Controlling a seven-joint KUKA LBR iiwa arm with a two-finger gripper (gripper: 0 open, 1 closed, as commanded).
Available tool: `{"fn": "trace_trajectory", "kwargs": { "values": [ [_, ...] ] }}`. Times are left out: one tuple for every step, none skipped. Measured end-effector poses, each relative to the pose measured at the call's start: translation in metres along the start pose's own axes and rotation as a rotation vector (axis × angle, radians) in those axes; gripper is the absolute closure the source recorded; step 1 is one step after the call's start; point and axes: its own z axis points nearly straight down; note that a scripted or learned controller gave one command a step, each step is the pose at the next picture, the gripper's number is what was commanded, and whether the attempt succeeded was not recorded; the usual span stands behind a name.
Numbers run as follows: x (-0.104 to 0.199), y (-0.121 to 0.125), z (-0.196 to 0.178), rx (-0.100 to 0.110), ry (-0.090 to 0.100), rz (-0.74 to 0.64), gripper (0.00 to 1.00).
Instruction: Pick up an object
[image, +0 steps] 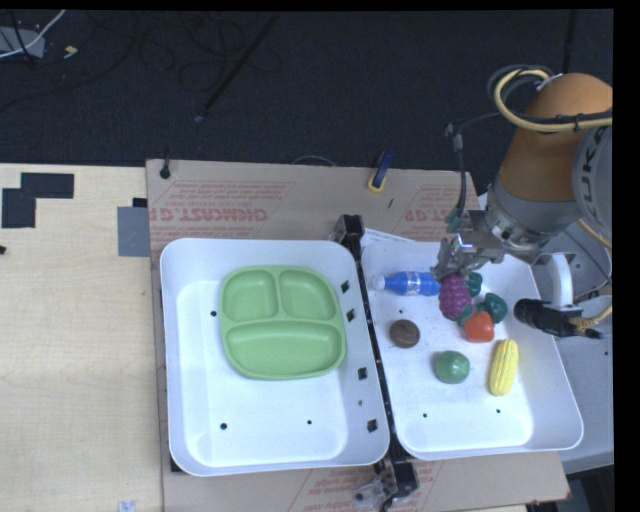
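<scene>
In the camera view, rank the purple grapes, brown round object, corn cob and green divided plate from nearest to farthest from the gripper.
Measured from the gripper:
1. Purple grapes, right beneath it in the right bin.
2. Brown round object, down and to the image left.
3. Corn cob, toward the right bin's front right.
4. Green divided plate, over in the left bin.

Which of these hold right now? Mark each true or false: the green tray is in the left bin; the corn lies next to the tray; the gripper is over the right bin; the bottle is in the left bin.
1. The green tray is in the left bin. True.
2. The corn lies next to the tray. False: it lies in the right bin, far from the tray.
3. The gripper is over the right bin. True, just above the purple grapes.
4. The bottle is in the left bin. False: it lies in the right bin.
</scene>
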Motion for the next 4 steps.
{"fn": "trace_trajectory", "kwargs": {
  "values": [
    [0.054, -0.013, -0.007, 0.001, 0.0, 0.0, 1.0],
    [0.105, -0.017, -0.007, 0.002, -0.001, 0.001, 1.0],
    [0.164, -0.034, 0.001, 0.004, -0.001, 0.0, 1.0],
    [0.179, -0.045, 0.019, 0.003, -0.003, 0.004, 1.0]
  ]
}}
